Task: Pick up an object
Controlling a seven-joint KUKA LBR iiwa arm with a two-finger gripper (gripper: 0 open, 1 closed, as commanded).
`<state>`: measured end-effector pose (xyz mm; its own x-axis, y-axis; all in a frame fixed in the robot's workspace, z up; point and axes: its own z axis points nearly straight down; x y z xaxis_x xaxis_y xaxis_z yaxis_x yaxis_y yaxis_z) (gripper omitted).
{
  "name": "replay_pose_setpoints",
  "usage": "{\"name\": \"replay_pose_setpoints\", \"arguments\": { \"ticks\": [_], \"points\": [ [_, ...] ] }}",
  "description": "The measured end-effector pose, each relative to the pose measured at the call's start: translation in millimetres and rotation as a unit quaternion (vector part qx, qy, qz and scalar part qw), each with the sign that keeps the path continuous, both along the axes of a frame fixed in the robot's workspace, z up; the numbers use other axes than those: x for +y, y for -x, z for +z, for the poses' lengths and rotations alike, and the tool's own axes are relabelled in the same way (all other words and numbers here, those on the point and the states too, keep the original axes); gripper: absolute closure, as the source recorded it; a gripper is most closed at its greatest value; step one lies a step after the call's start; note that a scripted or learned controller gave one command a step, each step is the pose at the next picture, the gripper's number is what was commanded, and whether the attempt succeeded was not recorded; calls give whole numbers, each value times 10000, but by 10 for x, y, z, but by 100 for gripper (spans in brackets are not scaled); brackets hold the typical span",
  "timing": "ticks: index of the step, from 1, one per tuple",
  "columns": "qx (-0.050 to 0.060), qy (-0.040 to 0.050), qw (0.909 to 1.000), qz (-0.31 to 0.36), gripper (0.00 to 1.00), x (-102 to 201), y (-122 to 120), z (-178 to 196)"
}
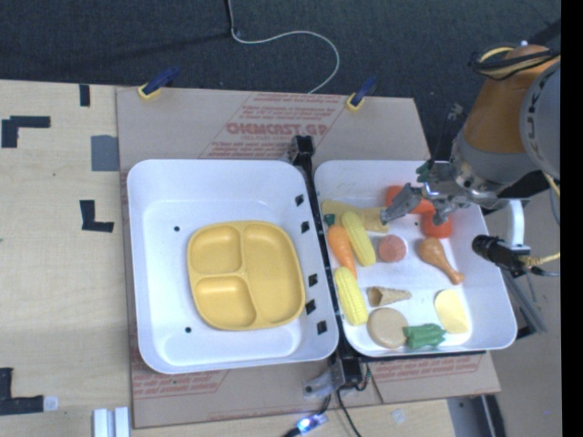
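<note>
Nearest the camera we log the front rim of the left bin [228,360], with a cable connector just below the seam between the bins. Left to right: this bin holds one yellow divided plate [244,274] with three compartments, lying flat near its centre.

At the seam stand black clips. Just past them, the right bin [496,335] holds the candidate objects, crowded together. We count two corn cobs: one [358,238] tilted beside the carrot [342,248], the other [351,295] nearer us along the left wall. One yellow piece lies at the far left corner. One pink round piece [393,248] sits mid-bin, one cone-shaped piece [389,294] below it, one tan round piece [386,327] touching one green piece [424,336] at the front rim. One drumstick [439,258] lies to the right, one pale yellow slice [453,310] nearer us.

We see the gripper [422,209] low over the far part of this bin, fingers spread apart, with nothing visibly between them. One red-orange object [437,226] lies directly under it, partly hidden by the fingers; we cannot tell whether they touch.

Behind the bins: cardboard sheet [273,130], two blue-yellow clamps, one white cable.
</note>
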<state>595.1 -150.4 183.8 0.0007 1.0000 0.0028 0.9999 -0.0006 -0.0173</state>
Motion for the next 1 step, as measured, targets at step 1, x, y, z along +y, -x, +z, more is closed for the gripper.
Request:
{"name": "replay_pose_setpoints", "arguments": {
  "ticks": [1],
  "points": [
    [-55,11,10000,13,0,-1,-26,60]
  ]
}}
